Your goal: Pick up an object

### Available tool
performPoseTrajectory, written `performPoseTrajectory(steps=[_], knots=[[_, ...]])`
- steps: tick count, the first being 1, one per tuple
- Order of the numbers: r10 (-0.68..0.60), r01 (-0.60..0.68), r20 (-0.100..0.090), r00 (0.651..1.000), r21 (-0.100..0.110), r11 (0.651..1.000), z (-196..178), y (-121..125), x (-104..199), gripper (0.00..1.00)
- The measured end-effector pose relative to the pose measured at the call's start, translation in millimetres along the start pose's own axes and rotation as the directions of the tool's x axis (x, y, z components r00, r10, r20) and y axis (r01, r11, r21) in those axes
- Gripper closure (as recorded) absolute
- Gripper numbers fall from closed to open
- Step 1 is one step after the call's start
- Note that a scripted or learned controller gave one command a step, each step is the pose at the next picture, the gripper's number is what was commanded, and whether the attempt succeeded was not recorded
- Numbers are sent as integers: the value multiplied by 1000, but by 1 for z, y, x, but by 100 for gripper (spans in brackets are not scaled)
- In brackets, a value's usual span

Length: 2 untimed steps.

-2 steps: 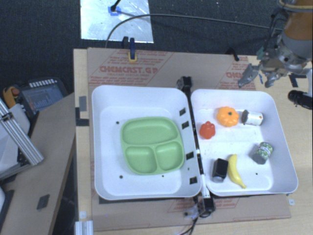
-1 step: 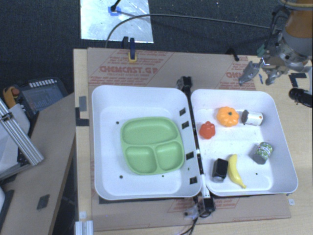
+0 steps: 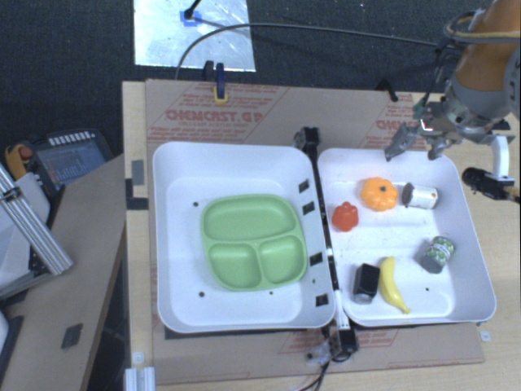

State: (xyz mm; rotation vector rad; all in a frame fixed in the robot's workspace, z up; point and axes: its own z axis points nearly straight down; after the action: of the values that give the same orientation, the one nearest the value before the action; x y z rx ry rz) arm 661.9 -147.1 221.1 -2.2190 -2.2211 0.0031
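The gripper [image 3: 419, 143] hangs above the far edge of the right bin [image 3: 468, 243], its two fingers spread apart with nothing between them — poised, I'd judge, to come down on something. The pickable things all lie in that bin: an orange pumpkin [image 3: 378, 194] beside a small white cylinder [image 3: 421, 195], a red pepper [image 3: 345, 216], a can [image 3: 436, 253], a banana [image 3: 393, 283] and a black block [image 3: 366, 281]. The left bin [image 3: 175, 218] holds a green divided tray [image 3: 251, 241]. The cardboard [image 3: 244, 112] under both bins reads "CHEMCAST" — the rest is too faint to read.
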Motion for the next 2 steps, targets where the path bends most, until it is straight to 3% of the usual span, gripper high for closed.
performPoseTrajectory(steps=[2], knots=[[-3, 3, 0, 1000, -1, 1000, 95, -2, 6, 0]])
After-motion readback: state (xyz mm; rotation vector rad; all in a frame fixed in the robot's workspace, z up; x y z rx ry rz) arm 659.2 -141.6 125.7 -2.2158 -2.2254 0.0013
